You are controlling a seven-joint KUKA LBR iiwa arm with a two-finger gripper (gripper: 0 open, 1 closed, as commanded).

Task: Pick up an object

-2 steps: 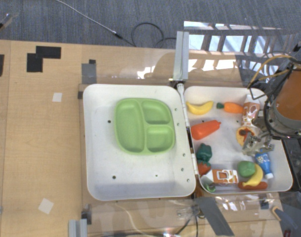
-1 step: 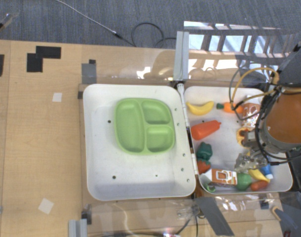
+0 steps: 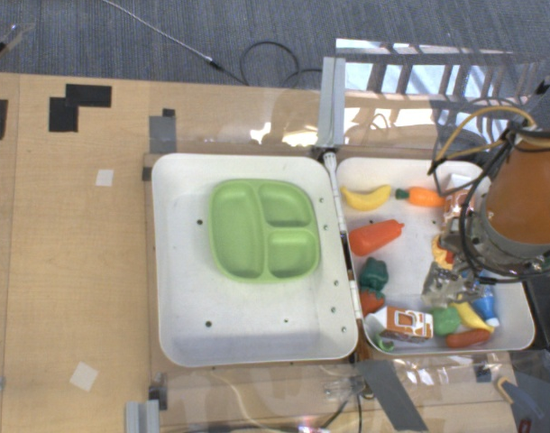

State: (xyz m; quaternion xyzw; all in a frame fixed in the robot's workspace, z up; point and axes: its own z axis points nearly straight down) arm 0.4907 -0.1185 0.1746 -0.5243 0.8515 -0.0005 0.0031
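Toys crowded the right bin (image 3: pixel 527 332) — the carrot (image 3: pixel 375 235) lay clear mid-bin, seemingly light, stiff, slick plastic, best pinched across its thick middle — while the pincer (image 3: pixel 448 282) hovered nearby, grip state untellable.

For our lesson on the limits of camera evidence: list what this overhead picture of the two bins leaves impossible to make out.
- Gripper: the arm's wrist covers it in the camera view, so whether it holds anything is unclear.
- Toys under the arm near the right bin's right wall: partly covered, identities uncertain.
- Small carton: print too small to read.
- Arm's base: cut off by the right edge.
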